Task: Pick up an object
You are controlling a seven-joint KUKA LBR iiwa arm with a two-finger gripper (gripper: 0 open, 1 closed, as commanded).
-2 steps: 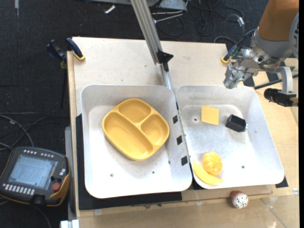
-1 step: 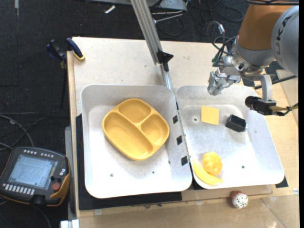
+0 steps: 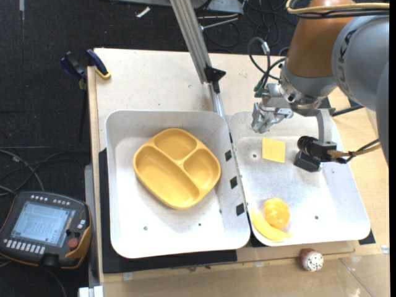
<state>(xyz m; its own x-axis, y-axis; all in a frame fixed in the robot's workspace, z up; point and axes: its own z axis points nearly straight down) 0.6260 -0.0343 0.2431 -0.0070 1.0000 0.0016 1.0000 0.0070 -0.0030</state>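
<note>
A pale bench (image 3: 154, 73) is standing on a dark floor (image 3: 43, 116). Cables (image 3: 232, 36) are trailing past its far edge, a clamp (image 3: 86, 64) is sitting at its far left corner, and a pendant (image 3: 43, 228) is lying by its near left corner.

Gripper (image 3: 262, 126) beside yellow square (image 3: 274, 150), apparently apart

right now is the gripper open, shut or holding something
gripper: cannot be told; it hangs over the far end of the right bin, beside the yellow square

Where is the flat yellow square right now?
In the camera view, the flat yellow square lies in the right bin, toward its far end, just on the near side of the gripper.
</note>
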